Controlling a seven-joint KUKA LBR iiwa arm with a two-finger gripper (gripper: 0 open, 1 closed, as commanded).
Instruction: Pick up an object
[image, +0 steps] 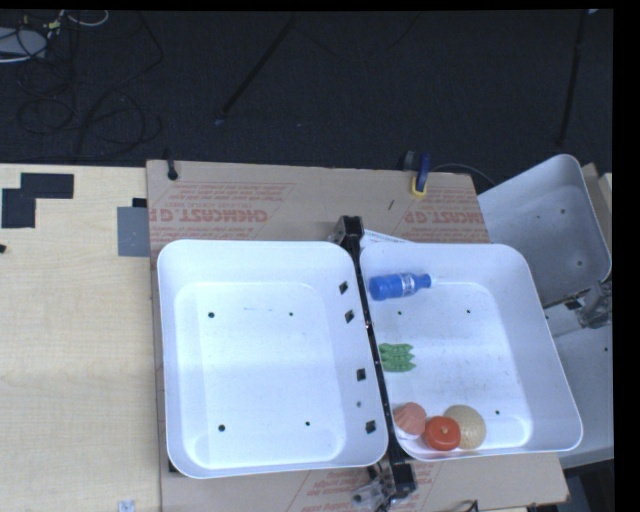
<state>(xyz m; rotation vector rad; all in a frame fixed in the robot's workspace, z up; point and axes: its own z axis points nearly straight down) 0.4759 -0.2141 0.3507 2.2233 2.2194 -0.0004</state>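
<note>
- Left bin (170, 350): nothing in it that I could make out as a target, so I judged no descent there would be worth the time.
- Blue bottle (398, 286): lay on its side near the far-left corner of the right bin (548, 335), close to the wall shared with the left bin, cap end pointing right. It stood well apart from the other items. I judged it the best candidate. The jaws should close across the short width of the body, with the approach kept clear of the bin wall. It might roll if nudged off-centre.
- Green piece (396, 357): small and flat-looking, at the left wall about halfway along it. I judged it low and hard to pinch so close to the wall.
- Pink piece (409, 418), red round piece (442, 433) and tan round piece (466, 425): crowded together along the near edge, touching or nearly so. I judged a jaw would likely land on a neighbour there.
- Gripper: I could not tell how far open my jaws stood, nor whether they had hold of anything. I judged the step in hand to be choosing a target and descending with the jaws fully spread.
</note>
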